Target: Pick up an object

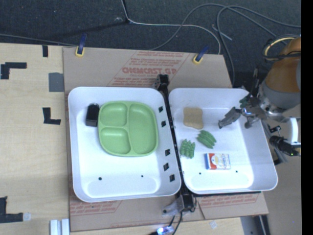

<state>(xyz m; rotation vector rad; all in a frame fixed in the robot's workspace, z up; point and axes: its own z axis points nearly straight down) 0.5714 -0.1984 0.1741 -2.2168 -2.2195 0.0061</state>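
Robotics lab bench: clamped cardboard (146, 65) (loose cables (195, 18) behind)

Two white bins are present: the right bin (254, 155) beneath the pincer (236, 120), the left bin (80, 155) well to its left. Near the pincer lie one tan sponge (192, 117), two green vegetable pieces (206, 138) (187, 148) and one small printed box (217, 161). Well left of it sit one green divided plate (128, 128) and one black object (92, 114).

Two white bins (83, 180) sit on brown cardboard (146, 65) with red lettering. The left one holds a light green plate (128, 129) and a black block (92, 114); the right holds a tan sponge (192, 117), two green pieces (206, 139) and a white card (217, 161) marked red and blue.
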